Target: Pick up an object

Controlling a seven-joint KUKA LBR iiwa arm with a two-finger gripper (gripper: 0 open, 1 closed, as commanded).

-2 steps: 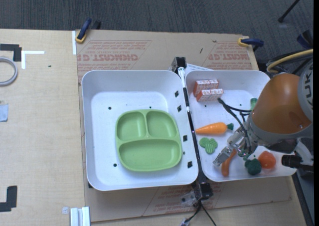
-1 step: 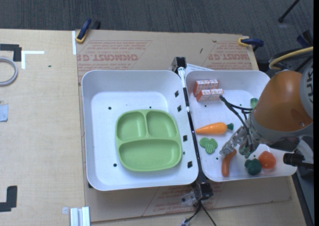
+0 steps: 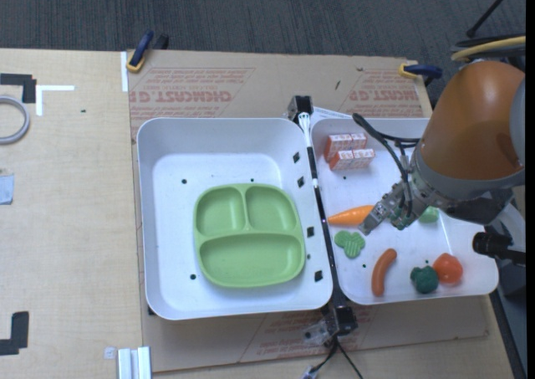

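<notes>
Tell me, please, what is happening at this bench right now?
A grey and orange robot arm reaches in over the right bin, its gripper low beside the toy carrot. Nothing can be seen between its fingers. Around it lie a green leafy toy, a sausage, a tomato and a small box. The left bin holds a green divided plate.

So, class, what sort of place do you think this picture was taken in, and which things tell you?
Most likely a robotics lab test bench: a robot arm reaches over two white bins, toy food such as a carrot lies in one, and cardboard is clamped beneath them.
</notes>
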